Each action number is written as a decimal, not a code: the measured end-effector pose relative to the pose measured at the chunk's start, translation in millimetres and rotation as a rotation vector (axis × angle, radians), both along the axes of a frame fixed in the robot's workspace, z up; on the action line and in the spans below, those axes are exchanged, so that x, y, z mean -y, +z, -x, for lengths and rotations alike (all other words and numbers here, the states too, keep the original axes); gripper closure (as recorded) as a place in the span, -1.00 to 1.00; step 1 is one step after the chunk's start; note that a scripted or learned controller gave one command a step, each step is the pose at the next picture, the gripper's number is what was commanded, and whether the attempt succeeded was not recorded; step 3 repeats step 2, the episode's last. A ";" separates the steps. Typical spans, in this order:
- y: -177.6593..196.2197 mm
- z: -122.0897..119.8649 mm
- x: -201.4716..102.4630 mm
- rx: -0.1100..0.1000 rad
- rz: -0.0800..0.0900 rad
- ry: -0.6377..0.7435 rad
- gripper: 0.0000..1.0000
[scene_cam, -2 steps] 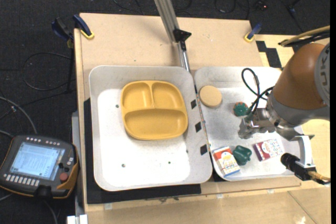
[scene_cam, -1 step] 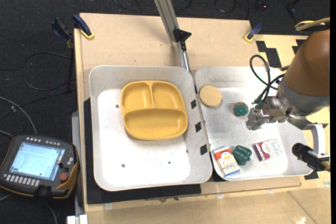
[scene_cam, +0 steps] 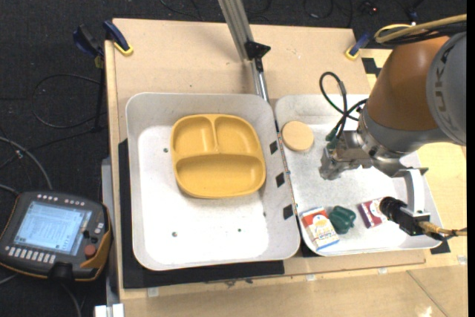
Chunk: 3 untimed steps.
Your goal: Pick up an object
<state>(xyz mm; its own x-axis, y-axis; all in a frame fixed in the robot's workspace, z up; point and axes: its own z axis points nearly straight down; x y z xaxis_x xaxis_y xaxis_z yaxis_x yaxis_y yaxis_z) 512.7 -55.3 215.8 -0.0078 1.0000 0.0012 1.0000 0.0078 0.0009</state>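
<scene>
Beside the tray-filled left bin (scene_cam: 145, 159), right bin (scene_cam: 312, 111) holds a disc (scene_cam: 297, 136).

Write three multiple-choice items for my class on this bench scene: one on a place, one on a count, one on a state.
1. Where does the yellow tray lie?
A. left bin
B. right bin
C. on the floor

2. How many compartments does the tray have?
A. one
B. three
C. five

3. How does the pincer stand to the tan disc?
A. it grips the disc
B. it is apart from the disc, to its right
C. it presses the disc flat

Answers:
1 A, the tray sits in the left bin.
2 B, two small sections above one long one.
3 B, bare bin floor shows between them.
</scene>
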 end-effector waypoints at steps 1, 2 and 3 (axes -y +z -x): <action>-4.7 -6.7 -52.1 -0.001 -0.001 0.001 1.00; 15.1 -20.3 -105.8 0.001 -0.001 0.001 1.00; 15.1 -20.3 -105.8 0.001 -0.001 0.001 1.00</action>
